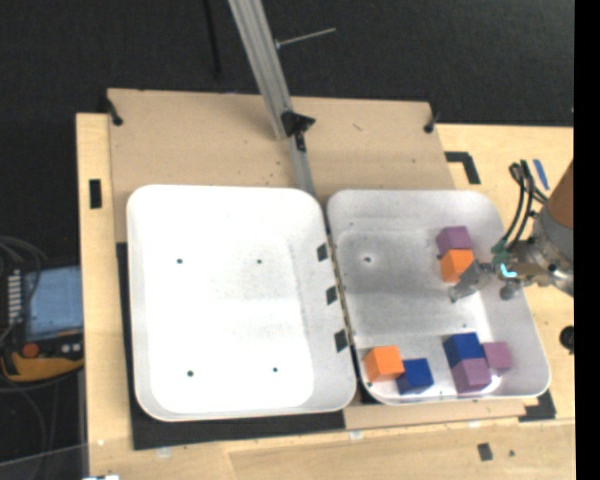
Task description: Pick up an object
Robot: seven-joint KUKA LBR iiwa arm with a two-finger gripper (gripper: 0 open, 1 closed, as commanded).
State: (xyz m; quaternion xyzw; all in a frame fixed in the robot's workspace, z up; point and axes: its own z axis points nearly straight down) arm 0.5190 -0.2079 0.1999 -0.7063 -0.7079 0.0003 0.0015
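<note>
Aim matters here: the two-finger gripper (477, 282) hangs in the right white bin (400, 218), just near of the small orange cube (456, 264) touching a purple cube (453, 239). Whether it is open, I cannot tell. Centre over one cube before descending.

Arm (558, 230): grey w/ orange band, black cables looped above wrist, teal light nr grey hand (477, 280).

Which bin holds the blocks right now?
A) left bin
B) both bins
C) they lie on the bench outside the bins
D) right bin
D: every block sits in the right bin, such as the orange block and blue block at its front edge.
</note>
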